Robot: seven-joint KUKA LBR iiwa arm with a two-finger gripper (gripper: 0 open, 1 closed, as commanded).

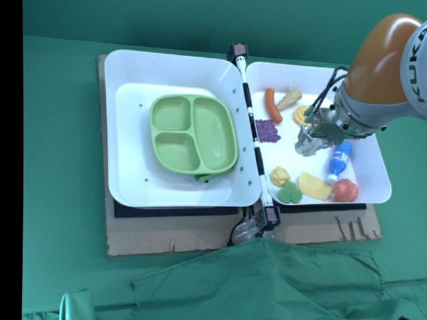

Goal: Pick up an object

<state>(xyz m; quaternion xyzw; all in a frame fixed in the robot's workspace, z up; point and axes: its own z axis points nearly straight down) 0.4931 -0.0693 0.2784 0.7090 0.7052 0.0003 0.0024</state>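
Claw (pixel 307 145) hangs low near the right bin's (pixel 373 179) middle, beside the blue bottle (pixel 339 160), seemingly lining up a pick; its state I cannot tell.

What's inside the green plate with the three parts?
Nothing shows inside the green plate; all three sections look bare. It sits in the left bin. The bin floor beneath the plate is covered.

A light green plastic tray with three compartments (pixel 193 135) lies in the left shallow white bin (pixel 133 72). Both bins sit on a flat brown cardboard sheet (pixel 167 242) on the green-covered desk (pixel 60 179). Rumpled green cloth (pixel 267 282) lies along the near edge.
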